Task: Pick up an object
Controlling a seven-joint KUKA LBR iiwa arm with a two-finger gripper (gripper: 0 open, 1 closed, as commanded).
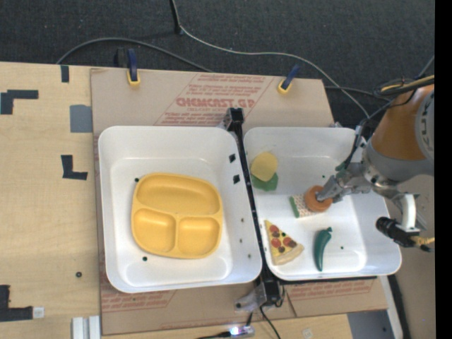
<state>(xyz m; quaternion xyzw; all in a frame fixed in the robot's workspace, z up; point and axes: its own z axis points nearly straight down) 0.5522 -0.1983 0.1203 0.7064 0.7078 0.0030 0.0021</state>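
Two white bins sit side by side on a sheet of cardboard [212, 97] that's clamped to the bench at the top edge.

The left bin [113, 154] has a yellow divided tray [176, 214] lying flat in it, with one long compartment at the top and two smaller ones below.

The right bin [381, 263] is where the toys are. Near its left wall there's a yellow-and-green piece [265, 170], pale yellow on top with green underneath, could be toy fruit, hard to say. Lower down there's a pizza slice [282, 242] with red dots on it, lying flat near the front. Just to the right of it is a green pepper [322, 246], standing more or less lengthwise toward the front wall. Between the pizza and the yellow piece there's a small green stick [292, 206] touching a little pale card-like thing.

The arm [399, 136] comes in from the right, orange band showing, and the gripper [326, 196] is down in the right bin, right over an orange round thing [316, 199] sitting about the middle of the bin. The tip looks to be touching it or just above it, but the fingers are so small and dark here that I honestly can't tell how wide they're set or whether they've actually got it.

A black cable runs across the dark floor behind the bench.
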